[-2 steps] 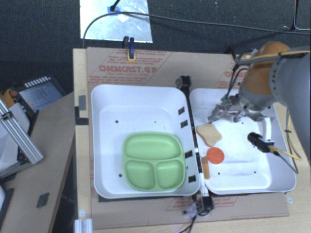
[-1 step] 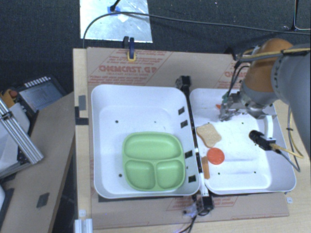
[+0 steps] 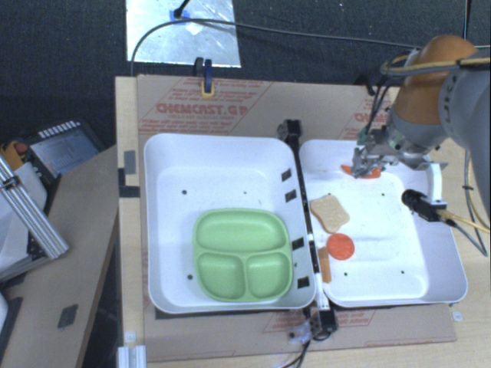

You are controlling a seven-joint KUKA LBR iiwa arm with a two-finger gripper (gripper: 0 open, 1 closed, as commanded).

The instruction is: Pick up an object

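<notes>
In the right bin (image 3: 430,274) lie a tan slice of bread (image 3: 330,212), a round orange-red disc (image 3: 341,247) and a thin orange stick (image 3: 324,265) along the left wall. A small orange-red piece (image 3: 367,172) lies near the bin's far edge. My gripper (image 3: 367,161) hangs right over that piece, its fingers pointing down at it. Whether the fingers touch or hold the piece is hidden by the gripper body.
The left bin (image 3: 169,175) holds a green three-compartment plate (image 3: 242,253). A black clip line (image 3: 299,205) runs between the bins. A black fitting (image 3: 420,204) with a cable sits over the right bin's right side. Cardboard (image 3: 230,106) lies under both bins.
</notes>
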